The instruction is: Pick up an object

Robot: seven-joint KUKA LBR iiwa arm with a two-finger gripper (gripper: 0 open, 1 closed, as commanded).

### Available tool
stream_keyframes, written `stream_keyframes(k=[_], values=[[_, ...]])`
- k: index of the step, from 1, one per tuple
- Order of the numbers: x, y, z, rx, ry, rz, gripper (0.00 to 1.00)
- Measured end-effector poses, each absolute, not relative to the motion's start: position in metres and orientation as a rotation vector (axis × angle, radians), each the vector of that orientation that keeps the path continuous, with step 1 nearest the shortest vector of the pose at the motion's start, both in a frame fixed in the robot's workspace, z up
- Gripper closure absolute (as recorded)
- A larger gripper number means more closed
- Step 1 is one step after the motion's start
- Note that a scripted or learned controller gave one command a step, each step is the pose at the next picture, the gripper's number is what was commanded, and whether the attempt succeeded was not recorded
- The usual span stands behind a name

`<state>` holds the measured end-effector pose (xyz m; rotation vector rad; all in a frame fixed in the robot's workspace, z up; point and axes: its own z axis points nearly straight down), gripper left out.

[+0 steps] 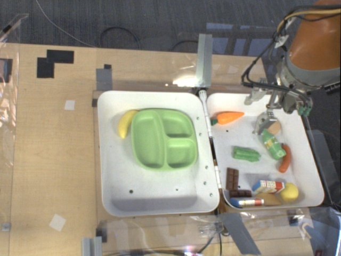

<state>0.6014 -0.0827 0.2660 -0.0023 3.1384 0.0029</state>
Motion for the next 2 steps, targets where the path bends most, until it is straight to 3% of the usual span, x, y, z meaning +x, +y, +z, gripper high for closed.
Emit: stream_keyframes(k=[2], values=[[0.594,-0.200,0.095,0.103,3.131,0.001,0.00]])
